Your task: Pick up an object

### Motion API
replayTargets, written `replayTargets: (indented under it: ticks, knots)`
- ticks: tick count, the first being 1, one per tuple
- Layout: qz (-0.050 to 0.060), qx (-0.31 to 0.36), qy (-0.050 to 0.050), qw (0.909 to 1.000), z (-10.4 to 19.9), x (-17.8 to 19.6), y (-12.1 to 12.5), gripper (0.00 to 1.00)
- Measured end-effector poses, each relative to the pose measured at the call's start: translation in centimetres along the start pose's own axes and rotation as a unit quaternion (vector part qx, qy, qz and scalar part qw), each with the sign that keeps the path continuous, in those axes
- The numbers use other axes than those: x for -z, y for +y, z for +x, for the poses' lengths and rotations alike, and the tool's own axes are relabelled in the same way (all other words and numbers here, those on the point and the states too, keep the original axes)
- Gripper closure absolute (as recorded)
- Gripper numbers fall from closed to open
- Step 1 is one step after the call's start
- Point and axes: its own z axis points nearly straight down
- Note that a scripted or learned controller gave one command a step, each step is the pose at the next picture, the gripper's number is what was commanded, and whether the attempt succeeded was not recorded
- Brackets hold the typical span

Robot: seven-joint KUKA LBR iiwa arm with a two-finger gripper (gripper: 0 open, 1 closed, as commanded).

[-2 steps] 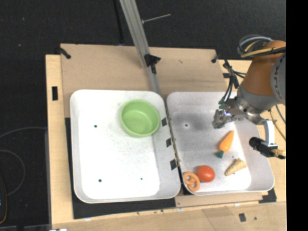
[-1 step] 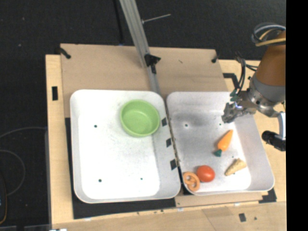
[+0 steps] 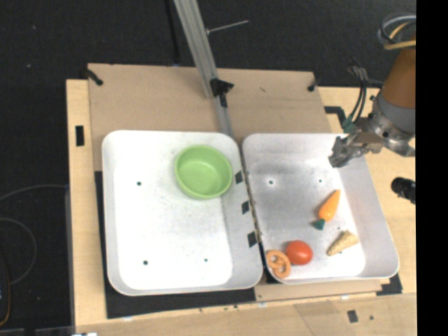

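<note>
Over the right bin's (image 3: 280, 159) upper right corner the gripper (image 3: 341, 152) is seen; its state cannot be told. Nothing is seen held. A carrot (image 3: 328, 205), tomato (image 3: 299, 252) and wedge (image 3: 342, 243) are found below.

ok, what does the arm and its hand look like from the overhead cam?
The arm is grey metal with a rounded orange band above the wrist. Dark cables loop along its left side, and a yellowish cable coil sits near the top. The hand is a small, dark grey, boxy piece. No markings are legible.
</note>
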Motion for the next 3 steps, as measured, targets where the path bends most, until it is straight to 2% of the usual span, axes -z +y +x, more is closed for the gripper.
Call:
replayTargets:
  ticks: [2,3]
  knots:
    - [0.004,0.001,0.0,1.0,8.8,-0.6,1.9,1.0]
    - [0.004,0.001,0.001,1.0,13.8,-1.2,1.7,1.0]
